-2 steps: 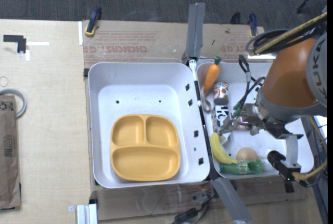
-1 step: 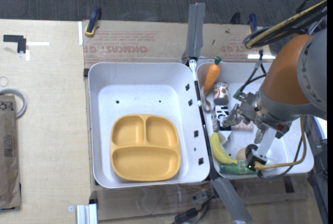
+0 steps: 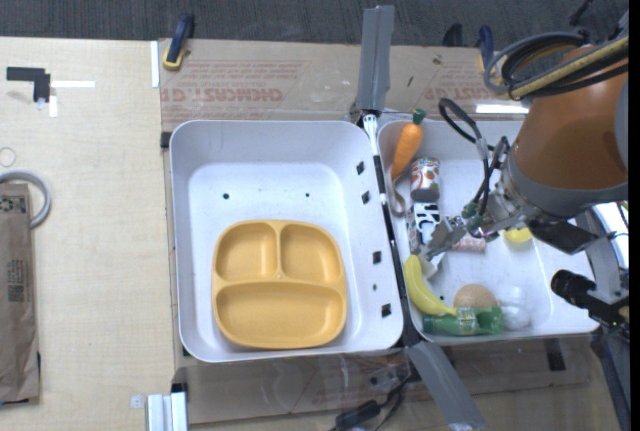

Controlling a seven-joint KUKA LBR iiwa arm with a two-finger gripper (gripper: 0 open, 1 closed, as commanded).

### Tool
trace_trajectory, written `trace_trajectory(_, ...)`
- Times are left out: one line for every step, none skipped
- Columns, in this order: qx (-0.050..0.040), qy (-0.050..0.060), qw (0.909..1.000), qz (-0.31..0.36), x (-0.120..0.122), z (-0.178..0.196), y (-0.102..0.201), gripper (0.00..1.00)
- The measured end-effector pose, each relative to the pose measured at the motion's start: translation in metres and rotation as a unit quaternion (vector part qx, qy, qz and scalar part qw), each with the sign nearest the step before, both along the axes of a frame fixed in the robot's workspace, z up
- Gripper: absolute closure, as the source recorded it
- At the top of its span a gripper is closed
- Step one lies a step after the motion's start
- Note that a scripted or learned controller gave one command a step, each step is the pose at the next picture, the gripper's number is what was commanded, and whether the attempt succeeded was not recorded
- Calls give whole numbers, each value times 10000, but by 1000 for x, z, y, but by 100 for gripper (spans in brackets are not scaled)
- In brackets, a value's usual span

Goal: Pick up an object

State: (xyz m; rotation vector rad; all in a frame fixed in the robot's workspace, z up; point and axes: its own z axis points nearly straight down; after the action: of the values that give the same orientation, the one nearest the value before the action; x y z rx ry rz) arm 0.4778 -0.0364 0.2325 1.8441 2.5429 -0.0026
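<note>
The right bin (image 3: 560, 319) holds several objects. An orange carrot (image 3: 405, 147) leans in its far left corner, with a small can (image 3: 425, 177) just in front of it. A black-and-white item (image 3: 427, 218) lies below the can. A banana (image 3: 422, 287) lies along the left wall, a green bottle (image 3: 465, 322) along the front wall, and a tan round object (image 3: 476, 297) sits behind the bottle. My gripper (image 3: 443, 241) hangs low over the bin's middle, just above the banana's upper end and beside the black-and-white item. Nothing shows in its grasp.
The left bin (image 3: 195, 219) holds a yellow divided plate (image 3: 282, 284). A small yellow object (image 3: 517, 236) and a pink piece (image 3: 472, 239) lie under the wrist. The arm's orange band (image 3: 570, 139) and cables cover the right bin's far right part.
</note>
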Motion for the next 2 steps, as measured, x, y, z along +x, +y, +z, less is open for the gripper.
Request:
trace_trajectory(1,2,10000,2,0,0,0,0)
trace_trajectory(1,2,10000,2,0,0,0,0)
